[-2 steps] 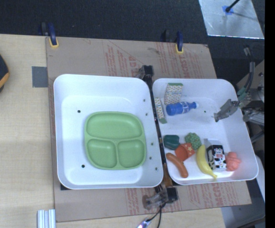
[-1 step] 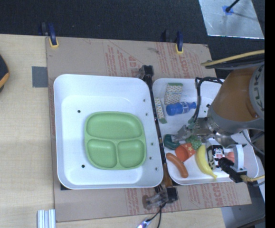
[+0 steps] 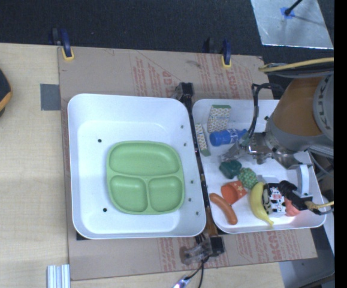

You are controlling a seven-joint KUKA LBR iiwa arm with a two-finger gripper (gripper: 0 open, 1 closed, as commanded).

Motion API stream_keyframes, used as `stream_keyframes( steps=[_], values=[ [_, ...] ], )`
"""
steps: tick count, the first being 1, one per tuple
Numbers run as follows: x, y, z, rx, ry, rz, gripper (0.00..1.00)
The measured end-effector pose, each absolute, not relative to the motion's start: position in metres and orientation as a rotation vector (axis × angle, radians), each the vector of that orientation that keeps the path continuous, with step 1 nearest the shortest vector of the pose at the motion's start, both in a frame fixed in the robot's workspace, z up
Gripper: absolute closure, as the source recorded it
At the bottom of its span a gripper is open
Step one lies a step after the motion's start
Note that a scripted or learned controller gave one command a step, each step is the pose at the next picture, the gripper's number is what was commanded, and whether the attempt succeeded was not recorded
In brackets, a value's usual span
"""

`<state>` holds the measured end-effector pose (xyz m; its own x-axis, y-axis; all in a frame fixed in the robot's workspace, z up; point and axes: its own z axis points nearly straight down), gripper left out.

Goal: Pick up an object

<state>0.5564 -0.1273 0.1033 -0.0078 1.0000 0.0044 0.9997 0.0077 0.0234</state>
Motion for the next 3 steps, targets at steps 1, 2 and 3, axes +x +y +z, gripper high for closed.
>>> stream_keyframes(
  steps=[1, 2, 3],
  values=[
    [0.624, -0.169, 0.092, 2.217, 2.228, -0.003, 0.0],
    [0.657, -0.129, 0.173, 2.216, 2.227, 0.0, 0.0],
    [0.657, -0.142, 0.239, 2.217, 2.226, -0.002, 0.0]
  ],
)
